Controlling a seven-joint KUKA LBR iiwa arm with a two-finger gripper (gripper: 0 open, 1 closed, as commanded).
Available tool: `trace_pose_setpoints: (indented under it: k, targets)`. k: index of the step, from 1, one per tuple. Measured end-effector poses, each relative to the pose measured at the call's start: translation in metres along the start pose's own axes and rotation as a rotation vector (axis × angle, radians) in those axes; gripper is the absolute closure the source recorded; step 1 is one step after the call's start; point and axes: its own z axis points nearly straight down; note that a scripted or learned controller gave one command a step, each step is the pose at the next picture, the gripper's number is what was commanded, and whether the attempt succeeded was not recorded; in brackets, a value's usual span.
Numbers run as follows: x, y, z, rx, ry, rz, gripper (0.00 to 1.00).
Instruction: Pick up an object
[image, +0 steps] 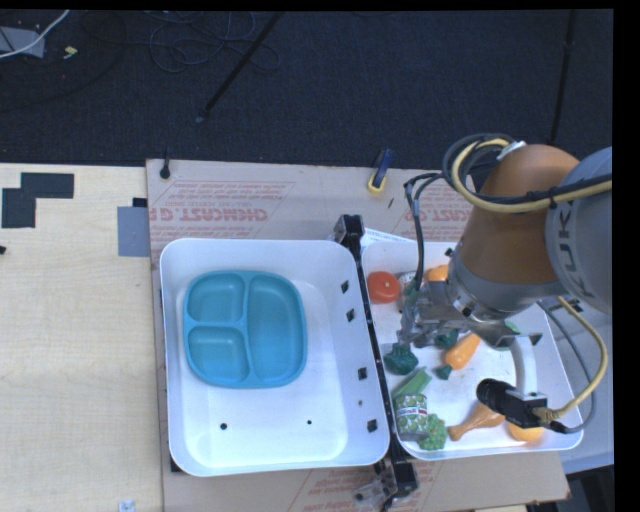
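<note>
reaching in from the right, the grey arm with its orange band hangs its two-finger gripper (425, 322) low over the right shallow white bin (560, 440); whether its jaws are spread or pressed together i cannot tell. just beside it lie a round red-orange toy (383, 287), a small orange carrot-shaped piece (461, 351) and dark green broccoli (401, 359). the left white bin (330, 420) holds a turquoise three-compartment plastic plate (245, 329).

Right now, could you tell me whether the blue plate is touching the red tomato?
Apart. The camera view shows the blue plate in the left bin and the red tomato in the right bin, with the bin walls between them.
</note>
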Motion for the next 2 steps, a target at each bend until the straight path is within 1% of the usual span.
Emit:
trace_pose_setpoints:
  k: [1, 2]
  targets:
    - [-0.0013, -0.0049, 0.0201, 0.004, -0.002, 0.005, 1.00]
    - [-0.0060, -0.0082, 0.0116, 0.001, -0.001, 0.005, 1.00]
